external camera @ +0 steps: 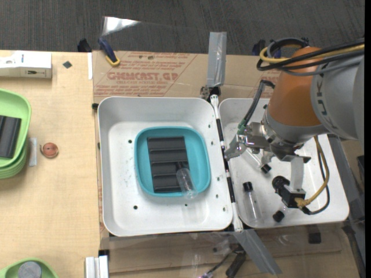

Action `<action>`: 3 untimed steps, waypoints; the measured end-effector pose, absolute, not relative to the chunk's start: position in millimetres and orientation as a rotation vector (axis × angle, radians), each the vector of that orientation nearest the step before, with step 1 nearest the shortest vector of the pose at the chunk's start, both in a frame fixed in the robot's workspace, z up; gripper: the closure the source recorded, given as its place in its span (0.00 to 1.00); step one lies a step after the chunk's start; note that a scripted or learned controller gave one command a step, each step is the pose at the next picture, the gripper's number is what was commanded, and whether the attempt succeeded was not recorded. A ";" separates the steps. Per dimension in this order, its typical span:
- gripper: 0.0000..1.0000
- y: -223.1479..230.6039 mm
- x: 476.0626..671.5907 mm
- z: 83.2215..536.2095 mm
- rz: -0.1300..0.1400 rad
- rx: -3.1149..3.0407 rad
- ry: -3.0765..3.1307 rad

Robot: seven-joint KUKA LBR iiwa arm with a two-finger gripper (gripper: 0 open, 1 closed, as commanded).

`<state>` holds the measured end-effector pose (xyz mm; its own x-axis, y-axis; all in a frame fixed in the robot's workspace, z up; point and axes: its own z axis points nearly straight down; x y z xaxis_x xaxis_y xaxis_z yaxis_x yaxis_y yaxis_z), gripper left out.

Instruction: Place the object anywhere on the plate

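A clear cup (185, 179) was seen at the near right corner of the blue plate (141, 161), in the left bin (116, 213). The hand (236, 146) was held over the left edge of the right bin (330, 207); whether it was open or closed could not be told.

1 fixed camera, overhead, slanted down, fairly near, both white bins (116, 155) framed

We read "CHEMCAST GP" in red on the cardboard sheet (148, 74) beyond the left bin (116, 204); its smaller lines are illegible.
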<state>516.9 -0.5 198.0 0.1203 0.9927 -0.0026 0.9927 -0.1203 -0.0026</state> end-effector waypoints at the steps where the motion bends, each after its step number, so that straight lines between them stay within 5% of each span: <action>1: 0.00 -62.8 528.8 190.3 0.006 -2.341 -2.095; 2: 0.00 -133.3 522.9 207.5 0.004 -2.300 -2.140; 3: 0.00 -174.1 477.1 163.7 0.002 -1.878 -2.516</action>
<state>477.1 -174.1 163.7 -0.2845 0.9587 0.0011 0.9587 0.2845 -0.0024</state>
